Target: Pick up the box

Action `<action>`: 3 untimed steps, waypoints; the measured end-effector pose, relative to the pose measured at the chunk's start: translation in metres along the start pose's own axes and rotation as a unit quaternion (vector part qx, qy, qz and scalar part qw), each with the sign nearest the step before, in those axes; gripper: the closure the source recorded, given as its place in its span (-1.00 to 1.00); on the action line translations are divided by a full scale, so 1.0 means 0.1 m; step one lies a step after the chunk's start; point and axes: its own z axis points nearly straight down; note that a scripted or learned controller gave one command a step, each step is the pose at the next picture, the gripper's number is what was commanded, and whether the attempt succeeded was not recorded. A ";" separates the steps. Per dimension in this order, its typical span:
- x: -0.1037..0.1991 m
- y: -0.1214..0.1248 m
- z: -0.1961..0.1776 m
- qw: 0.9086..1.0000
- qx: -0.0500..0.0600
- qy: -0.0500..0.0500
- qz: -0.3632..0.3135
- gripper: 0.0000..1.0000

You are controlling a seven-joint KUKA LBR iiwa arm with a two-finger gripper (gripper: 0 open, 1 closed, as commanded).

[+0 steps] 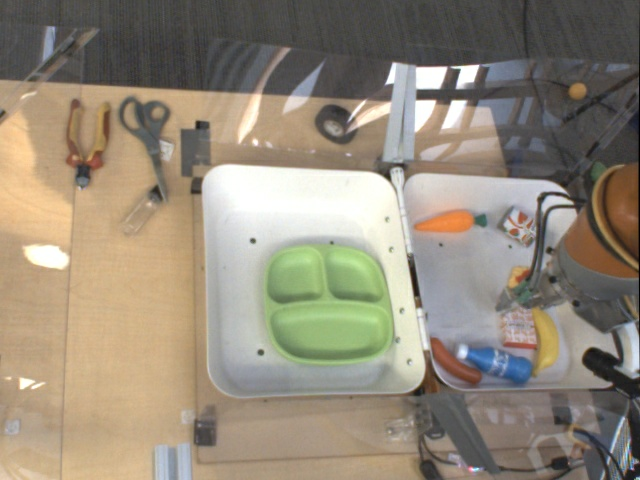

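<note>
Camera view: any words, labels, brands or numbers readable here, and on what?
No text can be read.
Small box, far side of the right bin: red and white print, blurred.
Flat packet beside the banana: red print, too small.
Blue bottle: no readable label.

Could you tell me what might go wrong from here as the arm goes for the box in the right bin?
The gripper sits low among crowded items: the box touches the banana and lies close to the blue bottle, so a grasp could catch or shove those instead. A second small carton near the carrot might be mistaken for the target. The box lies flat, so it may slip.
</note>
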 end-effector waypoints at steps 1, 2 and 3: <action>0.00 -0.01 0.01 1.000 0.001 0.001 0.000 -1.00; -0.11 -0.05 0.12 1.000 0.003 0.003 -0.001 -1.00; -0.15 -0.02 -0.01 1.000 -0.002 -0.003 -0.001 1.00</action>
